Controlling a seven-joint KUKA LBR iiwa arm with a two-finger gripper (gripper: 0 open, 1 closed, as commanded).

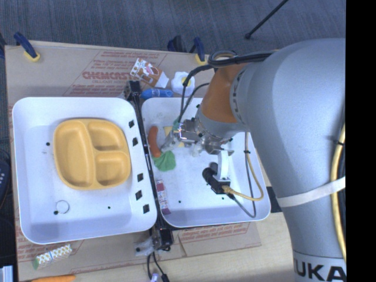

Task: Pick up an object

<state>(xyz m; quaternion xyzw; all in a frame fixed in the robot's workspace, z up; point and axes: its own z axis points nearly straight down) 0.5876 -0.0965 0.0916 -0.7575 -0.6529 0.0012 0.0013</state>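
— The claw [183, 133] is down inside the right bin [194, 213], near its upper left part, hanging off that big grey arm [294, 116] with the orange band [220, 96]. See it?

— I see it. Is it spread or pinched?

— Cannot tell from here. The wrist and its metal bits cover it, and it all blurs together.

— What's under it?

— A small pile along the bin's left side. An orange-red sausage-shaped thing [154, 141] lies lengthwise near the left wall, and a crumpled green piece [165, 161] sits just below it, touching or nearly so. The claw is just to their right. I can't say it has hold of either one.

— And lower down in that bin?

— A thin dark red stick-like item [161, 196] lies against the left wall, well apart from the claw.

— The other bin?

— The left bin [35, 216] holds a yellow divided tray [92, 153], lying flat, three compartments up. Near the front left corner there's a small clear ring [61, 207].

— Behind the bins?

— On the cardboard [88, 69], a little printed packet [144, 71], something blue [157, 92] and something white [180, 80] bunched together. A black cable [194, 81] runs past them to the wrist, a yellowish one [249, 195] loops below.
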